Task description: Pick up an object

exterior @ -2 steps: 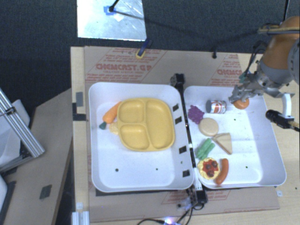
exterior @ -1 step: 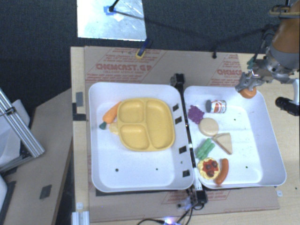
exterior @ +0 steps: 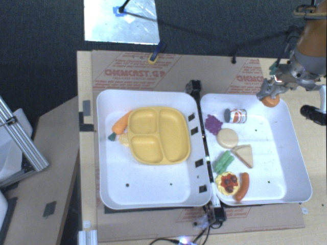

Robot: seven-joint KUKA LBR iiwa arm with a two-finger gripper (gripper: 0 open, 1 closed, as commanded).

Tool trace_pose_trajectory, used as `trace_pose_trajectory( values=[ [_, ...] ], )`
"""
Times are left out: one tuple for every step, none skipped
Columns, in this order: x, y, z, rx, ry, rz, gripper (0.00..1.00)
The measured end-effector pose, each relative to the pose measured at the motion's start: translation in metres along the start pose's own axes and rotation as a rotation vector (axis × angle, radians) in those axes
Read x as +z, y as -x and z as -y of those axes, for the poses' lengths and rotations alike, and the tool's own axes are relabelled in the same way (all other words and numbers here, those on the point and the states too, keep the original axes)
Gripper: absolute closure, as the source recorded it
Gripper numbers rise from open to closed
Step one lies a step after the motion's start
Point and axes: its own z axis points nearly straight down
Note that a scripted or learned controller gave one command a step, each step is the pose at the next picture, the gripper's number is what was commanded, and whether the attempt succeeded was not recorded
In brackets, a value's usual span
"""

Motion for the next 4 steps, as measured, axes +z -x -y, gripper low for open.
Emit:
trace_pose_trajectory(
  values=[
    [-0.011,-0.047,0.022,-0.003,-0.001,-0.002,1.0],
    [-0.02,-0.095,0.042,-0.003,-0.002,-0.003,1.0],
    [-0.021,-0.134,0.072,-0.002,-0.005,-0.003,1.0],
    [-0.022,-0.18,0.1,-0.003,-0.005,-0.004,1.0]
  ],
)
